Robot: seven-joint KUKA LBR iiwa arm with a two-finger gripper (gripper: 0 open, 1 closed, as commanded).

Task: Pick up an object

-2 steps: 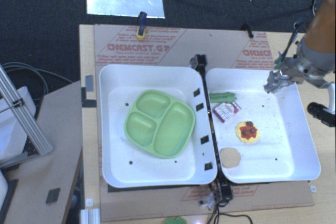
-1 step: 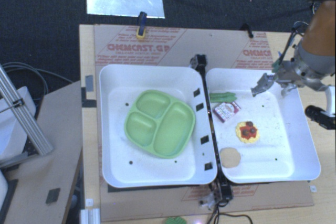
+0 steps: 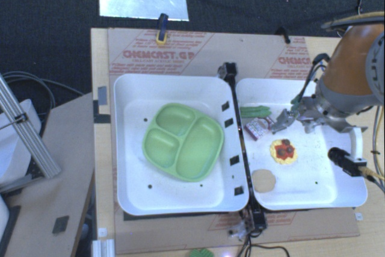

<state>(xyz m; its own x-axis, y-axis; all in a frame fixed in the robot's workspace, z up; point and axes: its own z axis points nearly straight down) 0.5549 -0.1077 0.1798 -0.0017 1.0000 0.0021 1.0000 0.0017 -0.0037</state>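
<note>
In the right bin [image 3: 313, 186] lay a small pizza-like toy [image 3: 283, 151], a tan disc [image 3: 263, 180], a red-and-white packet [image 3: 257, 128] and a green piece [image 3: 255, 111]. The gripper [image 3: 283, 121] hung low just right of the packet; whether its fingers were open or shut could not be told. The left bin [image 3: 135, 177] held a green divided plate [image 3: 183, 141]. Both bins sat on a cardboard sheet [image 3: 180, 51] over a wooden bench, with dark carpet [image 3: 48, 9] beyond.
</note>
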